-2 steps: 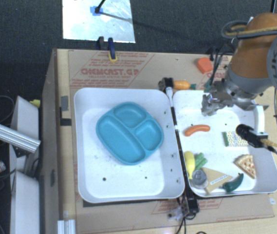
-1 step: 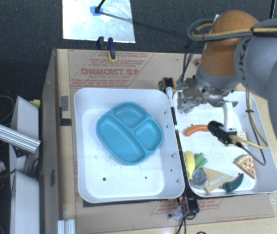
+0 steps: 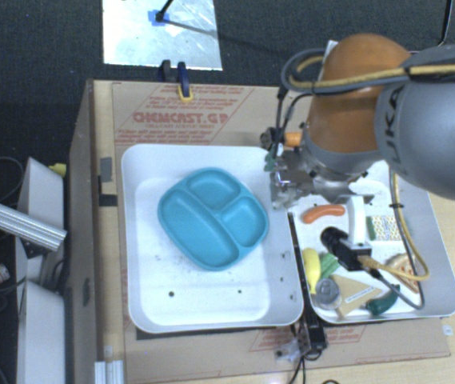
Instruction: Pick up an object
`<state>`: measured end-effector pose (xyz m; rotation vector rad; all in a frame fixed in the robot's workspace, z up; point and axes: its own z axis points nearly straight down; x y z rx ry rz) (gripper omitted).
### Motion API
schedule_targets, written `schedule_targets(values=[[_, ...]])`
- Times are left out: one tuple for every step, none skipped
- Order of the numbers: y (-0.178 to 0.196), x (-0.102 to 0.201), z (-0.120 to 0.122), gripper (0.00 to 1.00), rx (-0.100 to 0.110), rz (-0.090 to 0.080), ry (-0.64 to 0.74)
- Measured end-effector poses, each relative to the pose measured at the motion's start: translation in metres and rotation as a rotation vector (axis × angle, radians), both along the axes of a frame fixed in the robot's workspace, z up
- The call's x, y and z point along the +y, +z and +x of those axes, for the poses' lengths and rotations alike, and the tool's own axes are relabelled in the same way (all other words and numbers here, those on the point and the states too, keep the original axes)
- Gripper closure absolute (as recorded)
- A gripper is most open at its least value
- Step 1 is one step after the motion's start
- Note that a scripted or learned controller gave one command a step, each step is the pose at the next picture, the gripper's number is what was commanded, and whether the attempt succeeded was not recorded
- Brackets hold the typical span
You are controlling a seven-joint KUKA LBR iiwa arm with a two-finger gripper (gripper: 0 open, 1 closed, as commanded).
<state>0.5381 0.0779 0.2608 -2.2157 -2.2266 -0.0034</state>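
Note:
My gripper (image 3: 282, 189) hangs under the orange-banded wrist, above the divide between the two bins, near their far end. The right bin (image 3: 443, 282) holds several small things. An orange sausage-shaped piece (image 3: 323, 212) lies just right of the gripper. Nearer the front are a yellow piece (image 3: 311, 264), a grey round cap (image 3: 327, 293), a tan wedge (image 3: 360, 291) and a teal piece (image 3: 383, 302). A patterned card (image 3: 384, 227) lies further right. The arm hides the far part of this bin. Nothing is seen between the gripper's parts.
A blue divided plate (image 3: 213, 217) lies tilted in the middle of the left bin (image 3: 203, 306). Cardboard (image 3: 179, 114) lies under both bins. A reflective sheet (image 3: 163, 22) sits on the floor beyond the bench.

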Motion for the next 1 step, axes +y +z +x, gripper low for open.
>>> schedule_targets(values=[[-0.0867,0.0568,0.0241,1.00,0.003,-0.002,-0.002]])
